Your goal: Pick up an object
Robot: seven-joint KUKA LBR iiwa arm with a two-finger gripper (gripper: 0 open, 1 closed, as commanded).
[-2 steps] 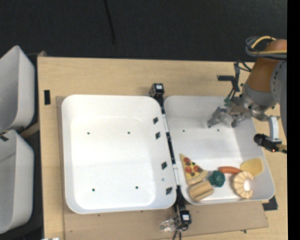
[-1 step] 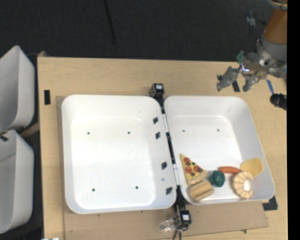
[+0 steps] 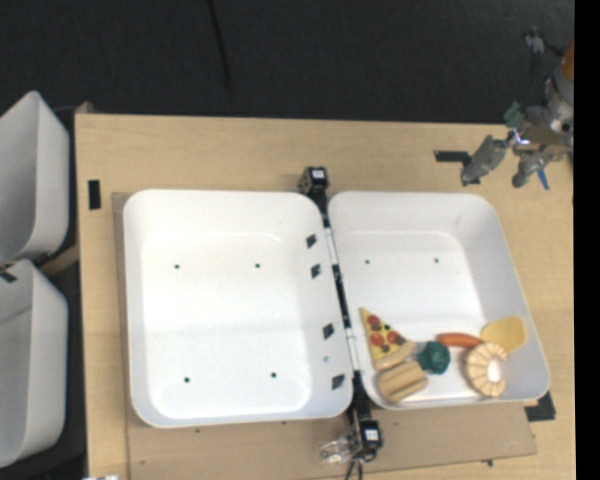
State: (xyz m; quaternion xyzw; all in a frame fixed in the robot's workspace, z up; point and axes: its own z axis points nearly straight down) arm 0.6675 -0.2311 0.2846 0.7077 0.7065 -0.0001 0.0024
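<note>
Seen from above, two white bins sit side by side on the wooden surface (image 3: 230,148). The left bin (image 3: 150,298) lies bare; the right bin (image 3: 420,218) holds a cluster of toy food in its near corner: a pizza slice (image 3: 382,336), a bread roll (image 3: 400,380) just below it, a teal piece (image 3: 435,358), an orange carrot (image 3: 458,340), a yellow chip (image 3: 505,333) and a round pastry (image 3: 486,370). The gripper (image 3: 505,163) hovers over the surface beyond the right bin's far corner, well apart from the food, its fingers (image 3: 477,163) spread and grasping nothing.
</note>
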